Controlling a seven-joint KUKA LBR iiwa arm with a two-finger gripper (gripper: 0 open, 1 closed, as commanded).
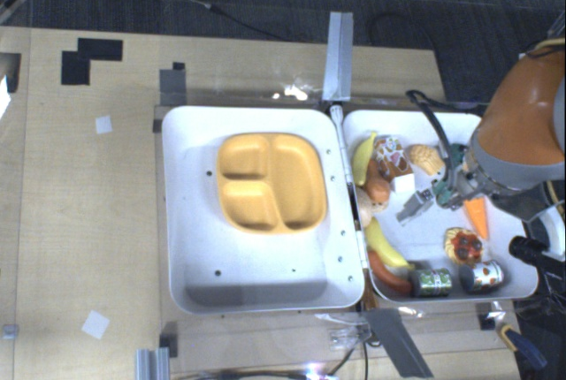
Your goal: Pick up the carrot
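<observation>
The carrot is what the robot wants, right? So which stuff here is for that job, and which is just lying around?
For the job:
carrot, in the right bin
gripper, just left of the carrot

Just lying around:
yellow plate in the left bin
two bananas
two cans
hot dog

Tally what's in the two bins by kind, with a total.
Divided yellow plate: 1
Bananas: 2
Carrot: 1
Cans: 2
Other food items, hard to identify: about 5
Total: about 11
</observation>
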